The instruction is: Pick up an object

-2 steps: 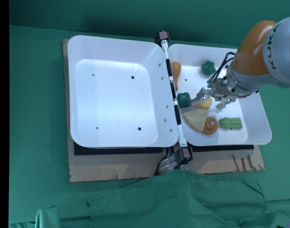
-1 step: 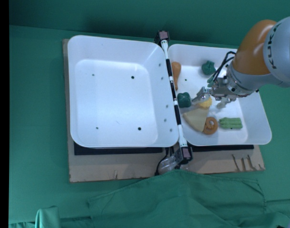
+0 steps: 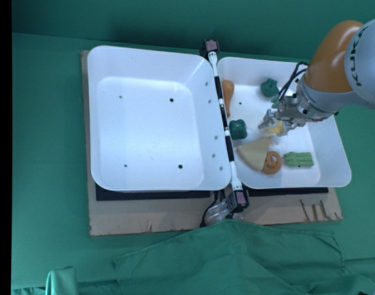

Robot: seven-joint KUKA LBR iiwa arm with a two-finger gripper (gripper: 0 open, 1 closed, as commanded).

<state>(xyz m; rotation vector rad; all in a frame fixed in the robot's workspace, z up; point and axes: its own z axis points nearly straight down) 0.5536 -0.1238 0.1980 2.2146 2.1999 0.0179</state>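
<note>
The right bin (image 3: pixel 335 165) holds several toy foods: an orange piece (image 3: pixel 227 94) against the left wall, a dark green piece (image 3: pixel 238 128), another dark green piece (image 3: pixel 269 87) at the back, a cream wedge (image 3: pixel 254 154), an orange pretzel (image 3: pixel 272 163) and a light green piece (image 3: pixel 298 159). My gripper (image 3: pixel 273 124) hangs low over the middle of this bin, right above a small yellow piece (image 3: pixel 275 128) that shows beneath its tip. The fingers' state is hidden by the wrist.
The left bin (image 3: pixel 152 118) lies beside the right one, with a black-and-white divider bar (image 3: pixel 224 118) between them. Both rest on a cardboard sheet (image 3: pixel 144 220). Green cloth (image 3: pixel 236 257) bunches at the front.
</note>
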